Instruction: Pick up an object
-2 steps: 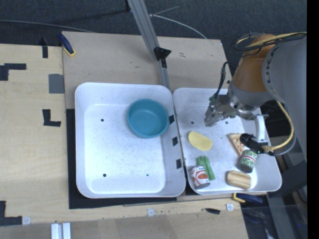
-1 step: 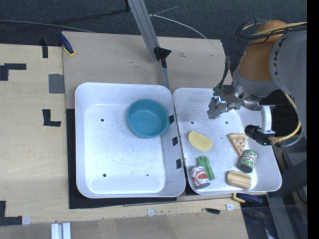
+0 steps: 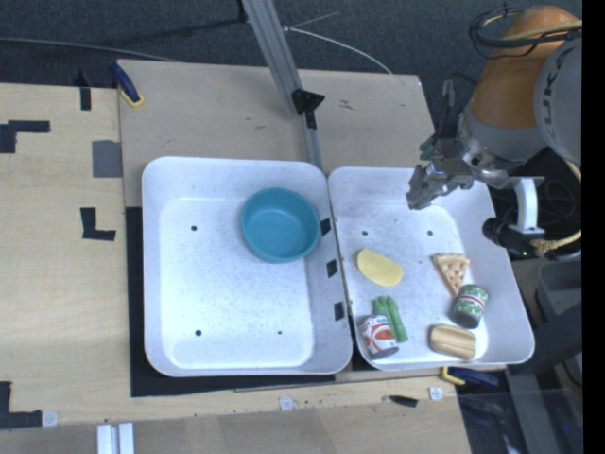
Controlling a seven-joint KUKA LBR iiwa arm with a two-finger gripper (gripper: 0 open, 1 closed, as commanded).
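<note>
White plastic forms two shallow bins set side by side on a pale wooden bench, seen from above at a slant. The left bin (image 3: 180, 282) holds a blue bowl (image 3: 280, 225), upright, near its upper right corner. The right bin (image 3: 378, 201) holds the small items, all in its lower half. A yellow oval piece (image 3: 379, 268) lies near the middle. Below it a green bundle (image 3: 389, 318) lies just beside a red-and-white can (image 3: 379, 336) tipped on its side. Toward the right wall a pizza slice (image 3: 453, 271) sits above a small green-labelled can (image 3: 470, 305), and a tan bread roll (image 3: 452, 340) lies below that, near the front corner. The grey arm with its orange band reaches in from the right. Its gripper (image 3: 423, 193) hangs over the upper part of the right bin, apart from every item. Whether its jaws are spread or pressed together cannot be told from this angle. A slanted metal pole crosses above the gap between the bins.
</note>
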